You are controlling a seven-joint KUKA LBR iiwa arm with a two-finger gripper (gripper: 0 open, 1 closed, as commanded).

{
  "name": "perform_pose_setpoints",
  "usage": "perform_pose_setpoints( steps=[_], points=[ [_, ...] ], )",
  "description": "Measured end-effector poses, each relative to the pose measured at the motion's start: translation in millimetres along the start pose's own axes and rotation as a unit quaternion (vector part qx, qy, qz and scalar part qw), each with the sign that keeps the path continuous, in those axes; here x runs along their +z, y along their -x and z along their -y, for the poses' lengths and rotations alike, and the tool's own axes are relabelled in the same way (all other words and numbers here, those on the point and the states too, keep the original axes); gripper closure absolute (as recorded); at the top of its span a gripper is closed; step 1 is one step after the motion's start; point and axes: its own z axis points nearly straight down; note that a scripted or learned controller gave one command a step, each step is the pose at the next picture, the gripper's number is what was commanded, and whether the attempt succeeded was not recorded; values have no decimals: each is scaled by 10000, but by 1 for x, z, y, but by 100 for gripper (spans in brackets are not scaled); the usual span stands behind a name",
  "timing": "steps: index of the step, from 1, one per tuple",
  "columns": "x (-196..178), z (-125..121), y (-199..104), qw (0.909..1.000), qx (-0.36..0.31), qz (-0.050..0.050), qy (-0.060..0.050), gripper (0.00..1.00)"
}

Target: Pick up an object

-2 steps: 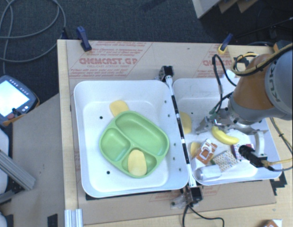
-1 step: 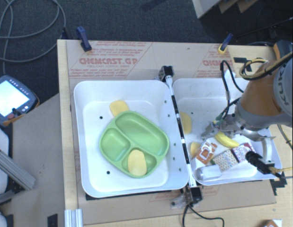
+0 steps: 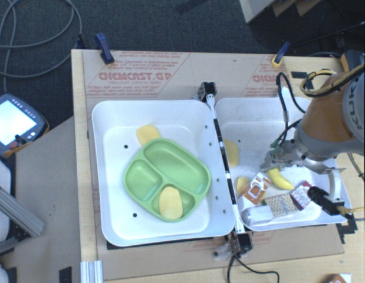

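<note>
Two white bins sit side by side on the tabletop (image 3: 170, 75), and we've got the arm (image 3: 329, 122) reaching in from the right over the right bin (image 3: 253, 111). The gripper (image 3: 278, 157) hangs low in that bin's middle, but from this angle we honestly can't tell how it's set or whether it has hold of anything.

Closest thing to it is the banana (image 3: 280, 178), lying just below and a touch right of the gripper, very near it, though we can't say they touch. Next to that, toward the bin's front, we count one orange-and-white packet (image 3: 257, 188), one flat speckled pad (image 3: 278, 204), one dark red wrapper (image 3: 301, 196) and one pale white piece (image 3: 259, 215) along the front edge. Two yellowish bits lie by the divider: one (image 3: 232, 152) left of the gripper, one (image 3: 242, 185) lower down.

Over in the left bin (image 3: 111, 158) we see one green divided tray (image 3: 167, 173) with one yellow piece (image 3: 170, 203) in its front compartment, plus one more yellow piece (image 3: 147, 134) on the bin floor just behind the tray.
</note>
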Motion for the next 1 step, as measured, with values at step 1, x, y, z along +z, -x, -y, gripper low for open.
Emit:
perform_pose_setpoints(
  steps=[1],
  points=[
    [-91, -6, -104, 10000, -18, -1, 7, 100]
  ],
)
